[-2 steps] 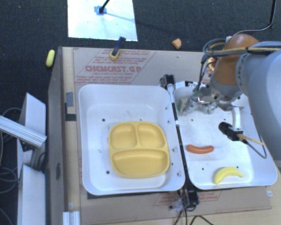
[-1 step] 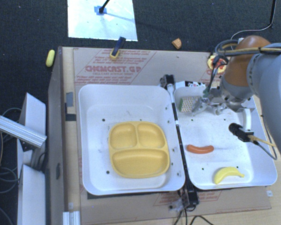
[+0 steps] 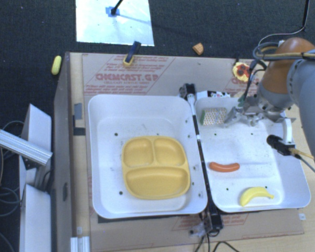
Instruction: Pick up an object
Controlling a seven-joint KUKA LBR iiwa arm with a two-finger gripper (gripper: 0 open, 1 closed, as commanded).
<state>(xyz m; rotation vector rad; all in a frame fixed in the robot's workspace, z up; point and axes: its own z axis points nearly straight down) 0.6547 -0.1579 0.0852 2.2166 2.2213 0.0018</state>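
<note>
The sausage (image 3: 224, 166) and banana (image 3: 255, 195), one of each, lay in the right bin (image 3: 299, 193), well apart from the hand (image 3: 245, 115) by the waffle piece (image 3: 213, 116); its opening could not be told. A blind grab might miss. One yellow tray (image 3: 156, 167) sat in the left bin (image 3: 102, 140).

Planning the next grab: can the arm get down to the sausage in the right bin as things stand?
Probably yes. The sausage lies alone on the right bin's floor, apart from the banana, with nothing over it. The gripper sits near the bin's far end.
</note>
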